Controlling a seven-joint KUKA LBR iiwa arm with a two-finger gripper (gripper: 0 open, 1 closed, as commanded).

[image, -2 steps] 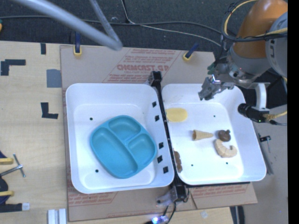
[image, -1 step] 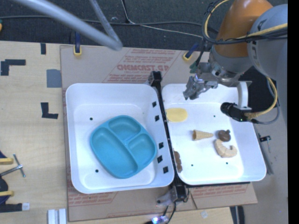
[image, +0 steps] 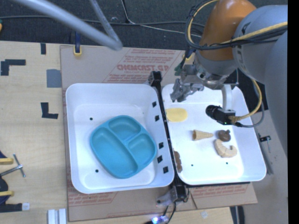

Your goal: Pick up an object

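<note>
The arm (image: pixel 261 36) hides the right bin's (image: pixel 252 171) far corner and runs off the frame's right edge.

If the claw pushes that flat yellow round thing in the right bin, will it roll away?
Probably not. The yellow disc lies flat on the bin floor, so it would likely slide, not roll. It looks thin and small, so probably light. Lying so flat, it may be hard for the claw to pinch.

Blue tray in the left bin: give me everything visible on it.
The blue tray is a light blue, smooth, plastic-looking dish with rounded corners and three compartments: one large, two smaller. It lies flat, right side up, turned at an angle on the floor of the left bin, towards the near right corner. Nothing sits in its compartments.
</note>
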